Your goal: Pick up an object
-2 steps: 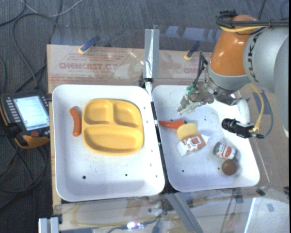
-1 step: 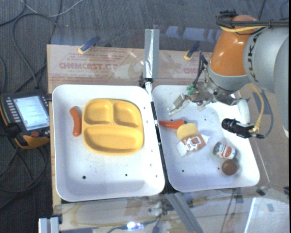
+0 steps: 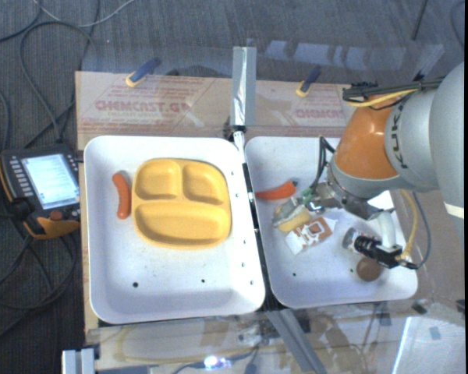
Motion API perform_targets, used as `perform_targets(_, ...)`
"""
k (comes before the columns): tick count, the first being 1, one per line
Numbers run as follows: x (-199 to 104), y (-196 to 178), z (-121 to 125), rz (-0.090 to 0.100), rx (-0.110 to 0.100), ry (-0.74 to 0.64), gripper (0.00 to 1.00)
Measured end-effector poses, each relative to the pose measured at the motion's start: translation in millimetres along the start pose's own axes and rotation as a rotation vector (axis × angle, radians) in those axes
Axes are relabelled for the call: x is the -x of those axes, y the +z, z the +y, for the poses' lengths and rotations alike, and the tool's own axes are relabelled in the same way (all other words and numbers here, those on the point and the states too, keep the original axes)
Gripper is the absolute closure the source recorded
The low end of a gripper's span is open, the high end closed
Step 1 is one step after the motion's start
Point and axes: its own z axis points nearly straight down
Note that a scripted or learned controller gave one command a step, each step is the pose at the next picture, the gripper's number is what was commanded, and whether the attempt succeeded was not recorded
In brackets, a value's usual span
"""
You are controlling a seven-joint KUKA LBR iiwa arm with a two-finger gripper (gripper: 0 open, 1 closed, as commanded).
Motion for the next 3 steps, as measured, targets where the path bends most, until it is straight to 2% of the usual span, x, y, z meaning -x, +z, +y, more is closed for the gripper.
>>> perform_targets(1,2,1,46,-0.003,-0.001,-0.158,0.0)
perform_targets(2,26,0,-30,-0.002,-0.001,-0.133,0.0)
perform_targets(3,27,-13,-27,-0.006,0.008,-0.133,1.0)
